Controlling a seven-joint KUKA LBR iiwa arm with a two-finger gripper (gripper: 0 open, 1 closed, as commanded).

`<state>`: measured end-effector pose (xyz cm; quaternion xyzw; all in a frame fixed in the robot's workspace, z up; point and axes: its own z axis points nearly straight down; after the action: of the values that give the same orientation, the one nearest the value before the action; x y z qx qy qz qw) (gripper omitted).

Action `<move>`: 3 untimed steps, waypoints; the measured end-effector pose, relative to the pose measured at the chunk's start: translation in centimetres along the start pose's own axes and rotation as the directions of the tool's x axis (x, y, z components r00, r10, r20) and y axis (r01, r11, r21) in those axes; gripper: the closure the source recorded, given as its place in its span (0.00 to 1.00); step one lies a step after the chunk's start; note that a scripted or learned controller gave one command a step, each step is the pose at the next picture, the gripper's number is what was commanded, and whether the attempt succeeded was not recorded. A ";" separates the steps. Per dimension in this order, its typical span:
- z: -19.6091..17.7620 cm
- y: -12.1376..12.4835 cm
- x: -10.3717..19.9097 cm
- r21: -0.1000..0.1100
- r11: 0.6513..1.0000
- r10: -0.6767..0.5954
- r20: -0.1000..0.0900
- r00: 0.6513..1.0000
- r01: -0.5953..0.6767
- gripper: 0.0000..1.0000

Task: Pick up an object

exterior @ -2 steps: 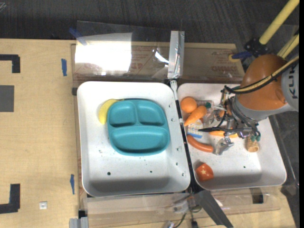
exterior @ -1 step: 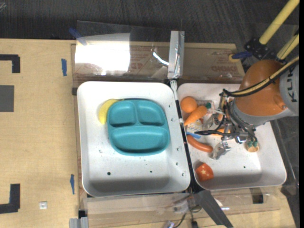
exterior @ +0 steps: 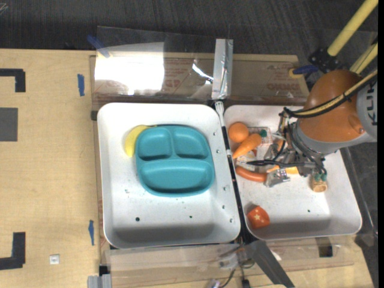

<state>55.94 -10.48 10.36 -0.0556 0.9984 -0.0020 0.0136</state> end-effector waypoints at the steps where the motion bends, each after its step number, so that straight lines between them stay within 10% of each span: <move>1: -13.1 3.2 -6.3 -0.003 0.995 0.100 -0.007 0.995 -0.100 1.00; 2: -16.4 4.8 -8.8 -0.006 0.994 -0.109 -0.013 0.994 0.109 1.00; 3: -18.6 1.0 -11.6 -0.009 0.943 -0.334 -0.012 0.943 0.334 1.00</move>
<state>66.84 -8.17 29.26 -0.2238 0.9746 -0.0013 0.0064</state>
